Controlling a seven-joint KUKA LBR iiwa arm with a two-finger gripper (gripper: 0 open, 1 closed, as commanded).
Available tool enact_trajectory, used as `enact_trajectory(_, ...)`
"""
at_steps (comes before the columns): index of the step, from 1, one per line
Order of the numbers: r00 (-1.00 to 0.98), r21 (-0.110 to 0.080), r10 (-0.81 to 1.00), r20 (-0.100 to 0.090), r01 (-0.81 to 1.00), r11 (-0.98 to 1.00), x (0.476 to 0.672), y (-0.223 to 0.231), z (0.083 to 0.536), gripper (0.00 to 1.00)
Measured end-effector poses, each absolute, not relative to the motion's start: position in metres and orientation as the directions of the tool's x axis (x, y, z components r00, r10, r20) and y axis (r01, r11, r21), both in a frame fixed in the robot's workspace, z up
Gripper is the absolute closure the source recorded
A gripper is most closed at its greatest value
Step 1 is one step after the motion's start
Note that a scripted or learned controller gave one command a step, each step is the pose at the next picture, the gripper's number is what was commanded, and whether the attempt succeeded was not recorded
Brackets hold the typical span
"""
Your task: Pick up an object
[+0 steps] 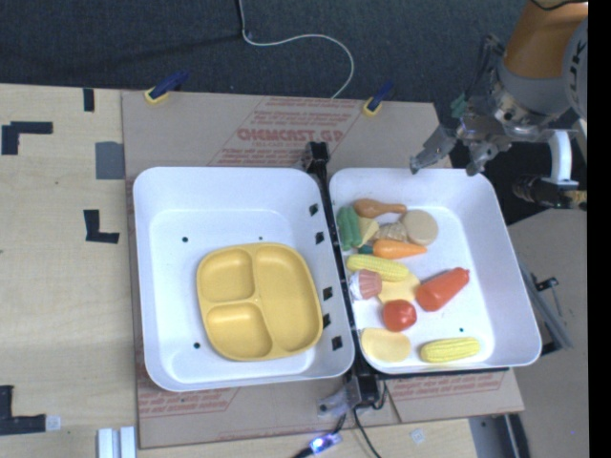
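corn (pixel 450 350) lies at the near edge of the right bin (pixel 511 284), just beside a pale yellow slice (pixel 386 344), with a tomato (pixel 399 314) and a red pepper (pixel 442 288) a little farther back. behind them crowd a second ear of corn (pixel 380 268), a carrot (pixel 399 249), a green vegetable (pixel 348 226), a tan round piece (pixel 419 226) and a drumstick (pixel 379 208). the left bin (pixel 158 256) carries a yellow divided plate (pixel 258 300).

the gripper (pixel 449 157) hangs above the far rim of the right bin, well apart from every toy, its two fingers spread and holding nothing. the grey arm (pixel 539 65) with its orange band reaches in from the right.

no object has been picked yet; the step in hand looks like choosing a target and coming down on it. the red pepper and the near corn seem the cleaner choices, each with bare bin floor beside it for a finger to land. the clustered pieces near the divider touch one another, so a closing grasp there risks pinching two or nudging them apart. for the corn, the jaws would best straddle its short width.
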State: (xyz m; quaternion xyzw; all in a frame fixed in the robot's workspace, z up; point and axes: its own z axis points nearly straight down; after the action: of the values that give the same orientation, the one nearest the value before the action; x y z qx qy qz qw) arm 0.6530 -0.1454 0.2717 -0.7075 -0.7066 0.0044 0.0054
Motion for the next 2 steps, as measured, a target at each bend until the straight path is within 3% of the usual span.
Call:
enact_trajectory(1,-0.001,-0.001,1.000,-0.001,1.000,0.001,0.655,-0.145,0.280,0.00)
enact_trajectory(2,-0.002,-0.007,1.000,0.000,1.000,0.002,0.651,-0.142,0.216,0.00)
